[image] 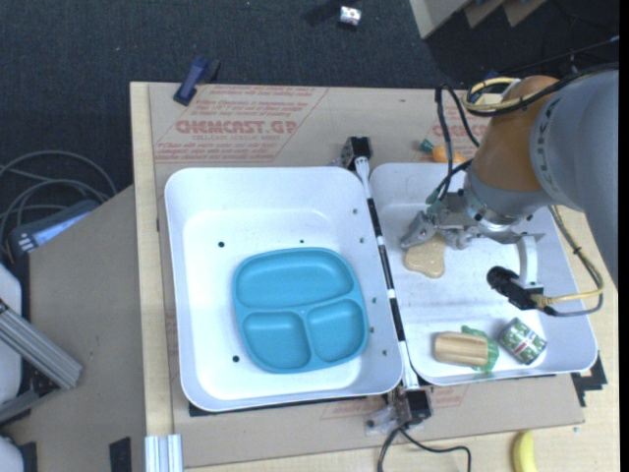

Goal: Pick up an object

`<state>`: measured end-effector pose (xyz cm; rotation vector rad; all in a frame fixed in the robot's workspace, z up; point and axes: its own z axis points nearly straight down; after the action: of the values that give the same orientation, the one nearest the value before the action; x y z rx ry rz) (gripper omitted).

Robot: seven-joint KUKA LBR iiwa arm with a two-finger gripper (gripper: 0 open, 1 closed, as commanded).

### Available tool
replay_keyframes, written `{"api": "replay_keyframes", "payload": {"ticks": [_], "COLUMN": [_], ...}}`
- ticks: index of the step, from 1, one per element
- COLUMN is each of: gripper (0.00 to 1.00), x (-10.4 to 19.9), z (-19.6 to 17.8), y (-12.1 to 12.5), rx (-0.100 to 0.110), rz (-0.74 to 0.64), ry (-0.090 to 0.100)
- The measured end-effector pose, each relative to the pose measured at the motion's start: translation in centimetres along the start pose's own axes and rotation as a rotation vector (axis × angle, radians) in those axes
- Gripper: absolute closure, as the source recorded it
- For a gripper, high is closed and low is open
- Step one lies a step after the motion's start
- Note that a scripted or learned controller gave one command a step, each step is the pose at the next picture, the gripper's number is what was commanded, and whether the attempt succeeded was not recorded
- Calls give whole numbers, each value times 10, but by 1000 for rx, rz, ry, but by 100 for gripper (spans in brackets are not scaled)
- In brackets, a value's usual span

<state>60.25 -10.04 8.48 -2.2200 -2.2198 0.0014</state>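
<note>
Two shallow white plastic bins sit side by side on the desk, which is covered by a brown cardboard sheet. The left bin holds a light-blue plastic tray with three compartments, lying flat near its middle. The right bin holds a pale beige, flat, blob-shaped object close to the divider between the bins; the end effector is low over this object's upper edge, and I cannot tell its state. Toward the right bin's near edge lie a tan cylindrical piece with a green end and, just right of it, a small green-and-white labelled can, whose label is too small to read. On the cardboard beyond the left bin, red print reads "CHEMCAST GP".
</note>
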Motion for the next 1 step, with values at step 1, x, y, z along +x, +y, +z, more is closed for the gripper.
{"api": "replay_keyframes", "payload": {"ticks": [1], "gripper": [100], "x": [0], "z": [-10], "y": [1], "rx": [-3], "rz": [0], "ry": [0]}}
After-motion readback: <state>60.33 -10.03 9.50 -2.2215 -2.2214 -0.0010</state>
